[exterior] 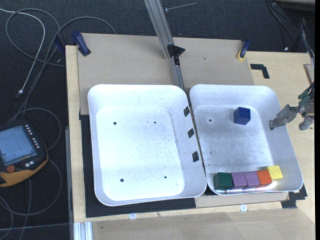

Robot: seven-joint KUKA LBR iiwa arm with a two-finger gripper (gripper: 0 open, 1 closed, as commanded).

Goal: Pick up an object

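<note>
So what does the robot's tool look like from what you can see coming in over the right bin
The tool is dull grey metal, with slim finger-like prongs splayed out from a darker, bulkier body behind them. That body looks blocky, with some dark greenish-black parts, cut off by the frame edge. No markings or cables on it are clear enough to make out.

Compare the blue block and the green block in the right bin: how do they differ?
The blue block stands alone near the bin's far end; the green block sits at the near wall, heading a row touching a purple block. Blue lies closer to the pincer. Both look like similar small cubes.
</note>
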